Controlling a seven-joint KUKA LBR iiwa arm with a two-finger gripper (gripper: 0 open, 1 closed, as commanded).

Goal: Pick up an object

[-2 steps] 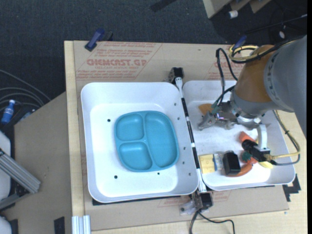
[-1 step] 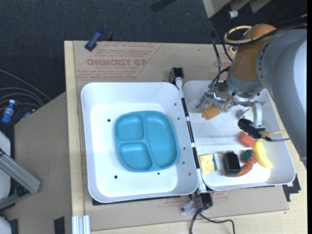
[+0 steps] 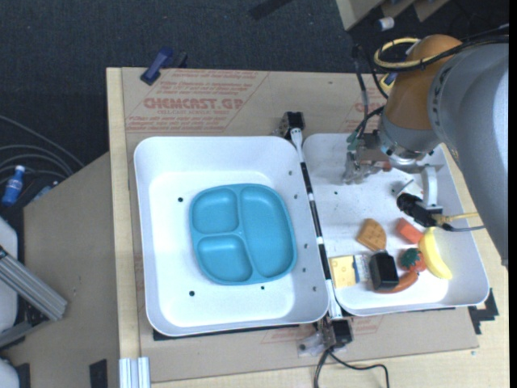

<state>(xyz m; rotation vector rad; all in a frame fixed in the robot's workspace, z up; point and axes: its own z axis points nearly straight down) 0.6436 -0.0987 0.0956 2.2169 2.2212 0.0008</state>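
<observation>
My gripper [image 3: 361,168] hangs low over the far left part of the right bin [image 3: 339,204], with nothing visibly under it. The objects lie toward that bin's near side. A tan cracker-like piece [image 3: 371,234] is closest, a short way nearer than the gripper. A yellow block [image 3: 343,271] and a black block [image 3: 382,269] sit by the near rim. A banana [image 3: 437,254], an orange piece [image 3: 408,231] and a red pepper with a green top [image 3: 406,280] lie to the right.
The left bin [image 3: 161,217] holds a blue divided plate [image 3: 241,233]. A black ridge [image 3: 311,208] separates the two bins. The grey arm with its orange band [image 3: 420,87] fills the upper right. A blue item [image 3: 156,66] lies off the bench's far left corner.
</observation>
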